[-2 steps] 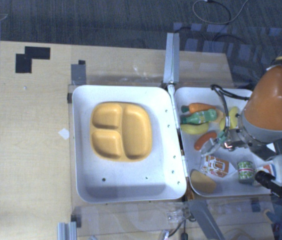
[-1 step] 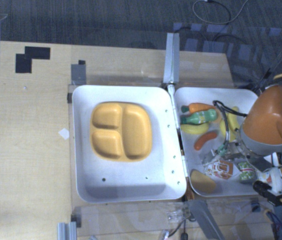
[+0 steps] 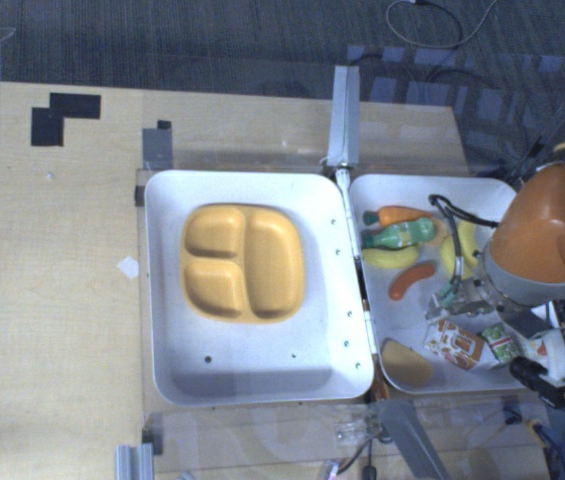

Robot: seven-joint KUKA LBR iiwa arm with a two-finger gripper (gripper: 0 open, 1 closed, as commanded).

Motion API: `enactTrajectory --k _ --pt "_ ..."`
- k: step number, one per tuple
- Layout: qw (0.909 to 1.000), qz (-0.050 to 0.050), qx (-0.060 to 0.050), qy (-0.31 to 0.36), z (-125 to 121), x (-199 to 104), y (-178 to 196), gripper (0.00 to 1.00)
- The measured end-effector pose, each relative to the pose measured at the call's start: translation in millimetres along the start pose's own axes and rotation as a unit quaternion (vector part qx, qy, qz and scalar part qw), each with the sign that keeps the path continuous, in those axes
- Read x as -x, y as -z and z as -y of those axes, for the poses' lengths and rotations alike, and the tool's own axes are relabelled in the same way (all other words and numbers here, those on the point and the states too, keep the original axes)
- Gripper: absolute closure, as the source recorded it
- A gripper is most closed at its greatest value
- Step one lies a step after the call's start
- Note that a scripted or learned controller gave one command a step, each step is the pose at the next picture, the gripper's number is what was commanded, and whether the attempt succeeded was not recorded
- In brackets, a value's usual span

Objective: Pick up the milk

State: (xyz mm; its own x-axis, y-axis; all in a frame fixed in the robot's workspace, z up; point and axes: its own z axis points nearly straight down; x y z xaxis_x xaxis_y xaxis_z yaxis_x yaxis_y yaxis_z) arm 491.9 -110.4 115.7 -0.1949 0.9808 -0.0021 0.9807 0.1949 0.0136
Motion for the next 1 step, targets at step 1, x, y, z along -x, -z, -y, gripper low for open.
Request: enactTrajectory --k 1 --pt "0.9990 0.000 0.002 -0.044 2.4 14.4 -25.0 1.00"
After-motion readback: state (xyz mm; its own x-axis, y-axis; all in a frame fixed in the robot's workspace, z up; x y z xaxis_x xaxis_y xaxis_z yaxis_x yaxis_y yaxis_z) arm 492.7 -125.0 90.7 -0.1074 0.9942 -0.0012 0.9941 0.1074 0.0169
